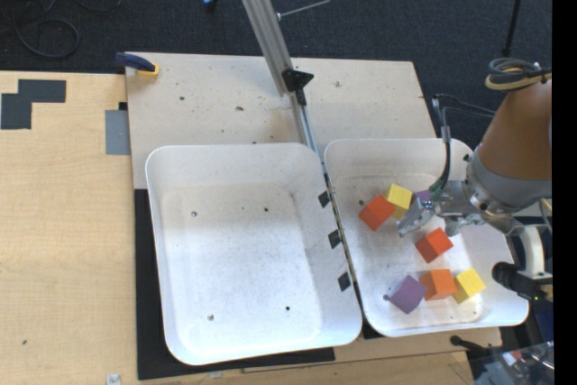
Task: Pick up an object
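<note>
So the arm's reaching in from the right w/ the gripper [422,214] down low in the right bin [455,322], parked in the middle of the block cluster; looks to me like it's in the approach/grasp bit of the pick, nothing lifted yet afaict.

Layout in that bin: orange-red cube [377,212] on the left near the divider; yellow cube [399,197] just beside it, up and right; another red cube [435,243] just below the gripper; then a row near the bottom edge, purple cube [407,293], orange cube [439,283], second yellow cube [469,284], those last three basically touching. The left bin [171,194] isn't part of this one.

How I'd do it well: pick ONE block and commit; the yellow cube and the red cube below are both right by the tool, so straddling one cleanly w/o nudging its neighbour is the tricky part imo; come straight down, centre on the faces not a corner, close, then lift slow and check it actually came up; these cubes sit rotated at odd angles so wrist alignment probably matters.

Hand state: honestly can't tell; the tool end is a small grey blur against the blocks; can't make out whether it's spread or closed, or whether it's touching the yellow cube or just next to it; def can't say it's holding anything.
</note>
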